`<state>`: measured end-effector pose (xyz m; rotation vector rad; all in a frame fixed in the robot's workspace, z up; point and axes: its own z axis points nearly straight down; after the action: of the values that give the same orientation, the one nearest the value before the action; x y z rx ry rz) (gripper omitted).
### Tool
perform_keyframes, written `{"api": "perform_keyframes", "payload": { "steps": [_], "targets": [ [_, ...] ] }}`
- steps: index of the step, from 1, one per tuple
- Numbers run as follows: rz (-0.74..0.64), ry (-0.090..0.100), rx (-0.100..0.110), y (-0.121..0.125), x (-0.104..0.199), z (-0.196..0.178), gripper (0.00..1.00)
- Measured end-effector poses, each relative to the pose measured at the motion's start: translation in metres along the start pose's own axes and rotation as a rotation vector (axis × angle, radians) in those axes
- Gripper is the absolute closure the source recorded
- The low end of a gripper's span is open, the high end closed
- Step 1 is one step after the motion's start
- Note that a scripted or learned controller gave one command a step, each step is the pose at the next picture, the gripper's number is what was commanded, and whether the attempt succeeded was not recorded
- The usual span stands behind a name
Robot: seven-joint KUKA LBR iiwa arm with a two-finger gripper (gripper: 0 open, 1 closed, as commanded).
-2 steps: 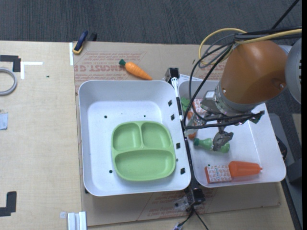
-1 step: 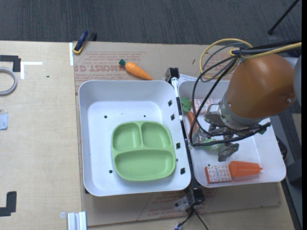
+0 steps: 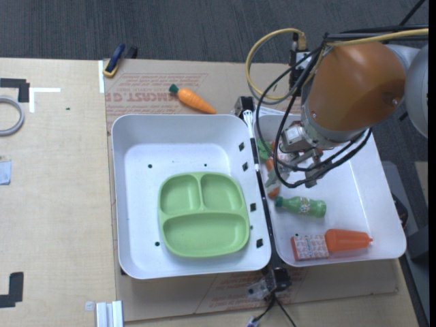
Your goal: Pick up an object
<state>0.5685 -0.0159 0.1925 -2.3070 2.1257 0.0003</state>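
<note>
My gripper (image 3: pixel 289 157) hangs low over the upper left part of the right bin (image 3: pixel 381 182), mostly hidden under the arm's orange band and cables. Below it lies a small green bottle (image 3: pixel 302 206) on its side. An orange bottle-shaped toy (image 3: pixel 349 239) and a small patterned box (image 3: pixel 310 247) rest near the bin's front wall. Small orange and green items (image 3: pixel 270 172) lie along the bin's left wall, partly covered by the gripper.
The left bin (image 3: pixel 136 148) holds a green divided plate (image 3: pixel 203 214). A toy carrot (image 3: pixel 193 99) lies on the cardboard behind the left bin. A blue clip (image 3: pixel 114 58) sits at the board's far left corner. Yellow and black cables loop above the right bin.
</note>
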Motion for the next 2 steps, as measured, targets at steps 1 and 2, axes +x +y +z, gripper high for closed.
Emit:
{"api": "perform_keyframes", "payload": {
  "steps": [1, 2],
  "targets": [
    [-0.346, 0.0, -0.003, 0.029, 0.018, 0.0, 0.0],
    [-0.672, 0.001, -0.001, 0.052, 0.083, 0.099, 0.0]
  ]
}}
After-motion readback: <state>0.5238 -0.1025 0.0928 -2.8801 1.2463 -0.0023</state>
